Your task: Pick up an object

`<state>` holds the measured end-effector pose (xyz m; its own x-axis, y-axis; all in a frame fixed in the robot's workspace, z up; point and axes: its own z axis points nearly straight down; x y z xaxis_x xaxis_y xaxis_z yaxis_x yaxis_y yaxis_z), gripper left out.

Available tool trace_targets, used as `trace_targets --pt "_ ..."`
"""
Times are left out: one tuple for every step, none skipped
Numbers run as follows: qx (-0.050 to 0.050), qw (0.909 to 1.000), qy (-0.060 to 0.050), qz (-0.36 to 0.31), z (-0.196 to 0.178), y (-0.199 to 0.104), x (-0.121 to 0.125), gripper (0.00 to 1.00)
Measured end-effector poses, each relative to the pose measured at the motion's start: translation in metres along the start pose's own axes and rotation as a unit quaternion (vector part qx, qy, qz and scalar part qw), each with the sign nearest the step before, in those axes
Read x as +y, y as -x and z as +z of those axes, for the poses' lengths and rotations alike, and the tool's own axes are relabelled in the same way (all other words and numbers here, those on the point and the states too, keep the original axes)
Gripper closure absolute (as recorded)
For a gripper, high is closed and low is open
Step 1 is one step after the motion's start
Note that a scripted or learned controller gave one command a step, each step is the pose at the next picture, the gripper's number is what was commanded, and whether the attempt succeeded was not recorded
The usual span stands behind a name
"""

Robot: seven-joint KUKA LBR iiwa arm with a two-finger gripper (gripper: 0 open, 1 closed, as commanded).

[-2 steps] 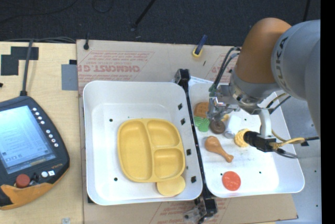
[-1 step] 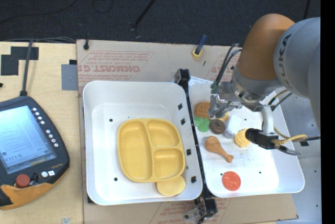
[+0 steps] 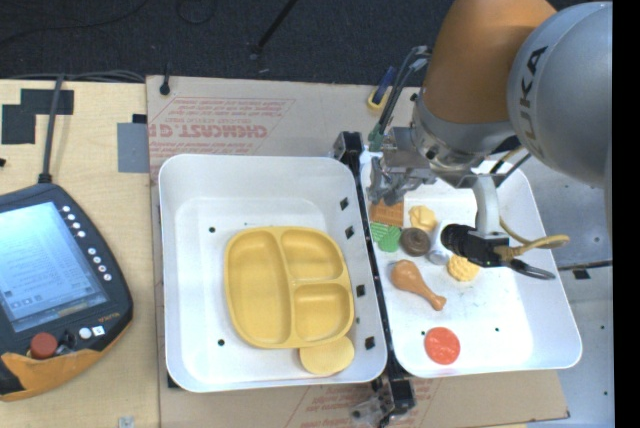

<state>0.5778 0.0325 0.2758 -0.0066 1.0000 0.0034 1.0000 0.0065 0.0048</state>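
Gripper: the gripper (image 3: 388, 184) hangs low over the far-left corner of the right bin (image 3: 545, 316); whether it is wide or narrow I cannot tell, the wrist hides it; nothing can be seen held in it

Likely target: the orange block (image 3: 388, 213), just on the near side of the gripper and close to the bin's left wall; this is a judgement from where the gripper hangs, as the task names no one thing

Step in hand: lining up and descending for a grasp, by my reading; nothing lifted yet

How to do it well: centre over the block before closing; come straight down; keep off the wall, which leaves little room on the left; close on the block alone, then lift straight up

In the way: the green piece (image 3: 386, 236) touches or nearly touches the block on its near side; the brown round piece (image 3: 414, 240) and the pale yellow piece (image 3: 423, 216) crowd it on the right; a slanted approach could nudge or pinch a neighbour

Easier picks: the drumstick (image 3: 416, 284), the corn cob (image 3: 462, 268) and the red ball (image 3: 442, 346) lie further apart, nearer in the same bin

Left bin: the left bin (image 3: 190, 216) holds a yellow divided tray (image 3: 288, 284) with a yellow disc (image 3: 328, 356) at its near edge; well apart from the gripper

Beyond the bins: a teach pendant (image 3: 55, 266) on the bench at far left; no hindrance
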Motion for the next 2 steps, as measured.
trace_targets --pt "-0.001 1.0000 -0.001 0.003 -0.058 -0.008 -0.051 1.00" --pt "-0.001 1.0000 0.001 0.003 -0.145 0.001 -0.103 1.00"
